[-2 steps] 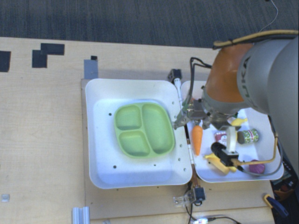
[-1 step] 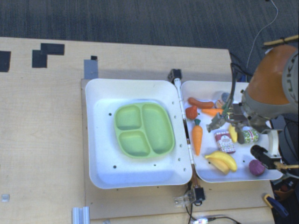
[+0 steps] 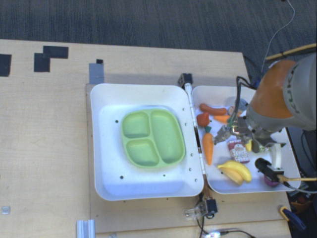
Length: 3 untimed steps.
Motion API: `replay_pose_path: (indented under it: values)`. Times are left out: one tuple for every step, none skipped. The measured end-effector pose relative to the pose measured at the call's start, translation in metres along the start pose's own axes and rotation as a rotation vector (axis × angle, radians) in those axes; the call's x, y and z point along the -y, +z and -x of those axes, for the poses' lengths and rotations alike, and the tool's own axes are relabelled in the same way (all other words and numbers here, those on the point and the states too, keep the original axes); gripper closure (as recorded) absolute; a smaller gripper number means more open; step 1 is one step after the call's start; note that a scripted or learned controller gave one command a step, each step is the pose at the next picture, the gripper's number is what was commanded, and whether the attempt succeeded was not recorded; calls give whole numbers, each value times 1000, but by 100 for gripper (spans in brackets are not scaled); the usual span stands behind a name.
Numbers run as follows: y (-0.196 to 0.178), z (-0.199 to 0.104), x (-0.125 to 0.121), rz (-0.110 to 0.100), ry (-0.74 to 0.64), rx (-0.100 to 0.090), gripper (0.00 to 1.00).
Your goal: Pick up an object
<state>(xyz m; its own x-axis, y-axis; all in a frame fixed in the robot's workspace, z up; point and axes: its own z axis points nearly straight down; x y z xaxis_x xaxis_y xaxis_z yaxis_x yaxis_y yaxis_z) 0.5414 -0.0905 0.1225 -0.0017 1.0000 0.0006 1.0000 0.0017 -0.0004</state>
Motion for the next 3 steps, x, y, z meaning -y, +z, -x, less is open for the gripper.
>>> replay_pose_path:
  values:
    - [21,4,18,18,-1,7,0]
    - [10,4,17,20,-3,8,100]
    - [10,4,17,20,-4,8,0]
